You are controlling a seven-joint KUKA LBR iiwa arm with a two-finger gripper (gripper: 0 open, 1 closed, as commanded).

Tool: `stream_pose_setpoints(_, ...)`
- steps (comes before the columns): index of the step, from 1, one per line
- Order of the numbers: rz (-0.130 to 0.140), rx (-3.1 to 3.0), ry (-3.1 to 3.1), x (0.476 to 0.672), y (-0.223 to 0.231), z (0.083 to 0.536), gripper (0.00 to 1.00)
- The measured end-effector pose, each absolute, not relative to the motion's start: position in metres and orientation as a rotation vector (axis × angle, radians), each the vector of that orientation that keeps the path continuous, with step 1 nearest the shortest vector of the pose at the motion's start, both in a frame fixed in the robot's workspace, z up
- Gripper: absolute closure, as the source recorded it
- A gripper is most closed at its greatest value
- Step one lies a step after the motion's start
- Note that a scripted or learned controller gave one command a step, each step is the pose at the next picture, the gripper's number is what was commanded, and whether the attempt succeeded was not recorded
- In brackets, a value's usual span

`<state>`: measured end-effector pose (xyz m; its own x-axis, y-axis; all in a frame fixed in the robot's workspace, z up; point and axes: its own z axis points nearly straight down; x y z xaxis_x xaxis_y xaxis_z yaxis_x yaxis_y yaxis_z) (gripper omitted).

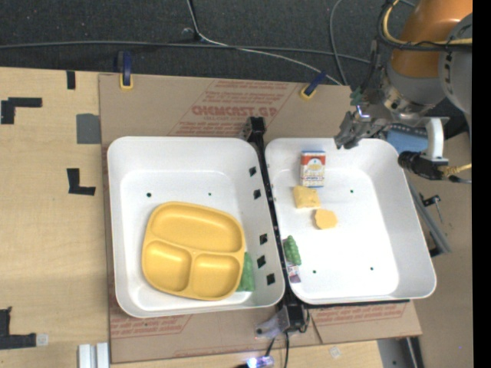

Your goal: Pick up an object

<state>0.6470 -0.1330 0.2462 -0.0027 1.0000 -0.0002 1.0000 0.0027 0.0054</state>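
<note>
Carton [312, 168] with illegible printed label

Both bins, the left bin [123, 205] and the right bin [399, 228], look like smooth white plastic with a soft sheen. The yellow divided tray [192, 248] appears to be glossy moulded plastic. Under the bins lies a sheet of brown cardboard [192, 106], matt, with red print. The desk [46, 228] shows a pale wood-grain finish, matt. The small carton [312, 167] looks like printed paperboard. The arm's orange band [433, 14] is shiny, smooth plastic, and the grey wrist [399, 102] below it looks metallic.
</note>
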Motion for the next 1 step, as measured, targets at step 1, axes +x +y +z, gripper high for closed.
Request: stream_pose_setpoints(1,0.005,2.216,2.221,0.6480,-0.1322,0.2959,1.00)
